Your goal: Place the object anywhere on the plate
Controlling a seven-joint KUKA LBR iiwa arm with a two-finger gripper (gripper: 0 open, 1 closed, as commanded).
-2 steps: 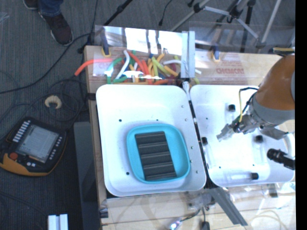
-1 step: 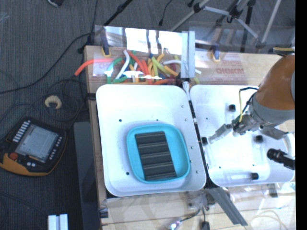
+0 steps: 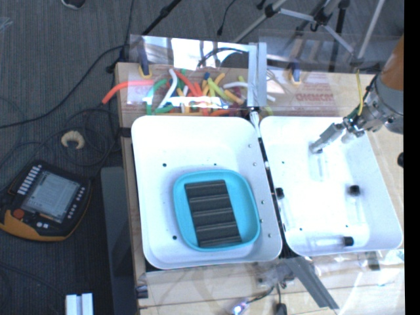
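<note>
**Jaws over the right bin's back half, small dark piece nearer the front**

Task's thing, by my reading: a small dark piece (image 3: 354,190) lying on the floor of the right bin (image 3: 387,231), about mid-bin. It looks roundish and compact. It is too small to give a long axis, so I would not set any grasp angle from this view.

From the piece, the jaws sit toward the back of the bin and a little to the view's left, near but clearly apart. Nothing shows between them. Whether they are parted or closed, I cannot tell. The arm (image 3: 384,107) slants in from the right, the only one on the job.

A second dark bit (image 3: 348,241) lies by the front wall of the same bin.

The plate (image 3: 180,192), blue with rounded corners, sits in the left bin (image 3: 151,149) across the two inner walls. A dark ribbed slab (image 3: 211,212) covers its middle. The blue rim is bare.

Judgement: pickup not yet made. The coming move runs forward and down.
</note>
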